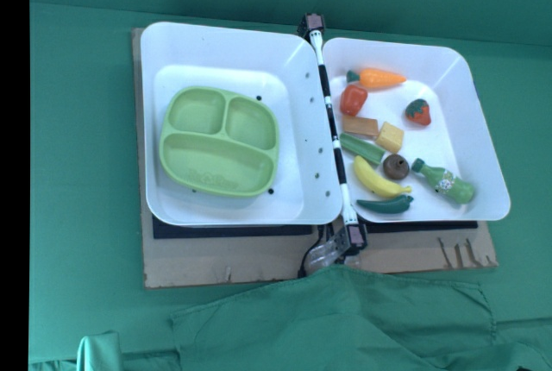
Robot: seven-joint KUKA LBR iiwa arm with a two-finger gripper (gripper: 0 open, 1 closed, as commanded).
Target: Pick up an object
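Gripper: whether it is spread or pressed together cannot be told.
Right bin [459, 60]: shallow, white, holding all the small toy foods.
Carrot [377, 78]: orange with a green top, lying at the far side of the right bin, tip pointing right.
Red pepper [353, 99]: just near of the carrot, close to the bin's left wall.
Strawberry [418, 111]: red, alone toward the right of the bin, apart from the rest.
Brown block [360, 126]: flat, with a yellow cube [390, 136] just to its right.
Cucumber [362, 148]: dark green, slanting, near of the brown block.
Brown round piece [396, 166]: between the cucumber and a green bottle [443, 182] that lies on its side.
Banana [378, 179]: yellow, curved, just near of the cucumber.
Green chilli [385, 204]: nearest the front wall of the bin.
Left bin [172, 38]: white, holding a light green divided plate [220, 141] with three compartments.
Divider rod [331, 123]: black and white, running along the seam between the bins, with a metal clamp [330, 249] at its near end.
Base: a cardboard sheet [216, 267] under both bins.
Surroundings: green cloth [82, 188] covers the bench and the backdrop, bunched into folds at the near edge.
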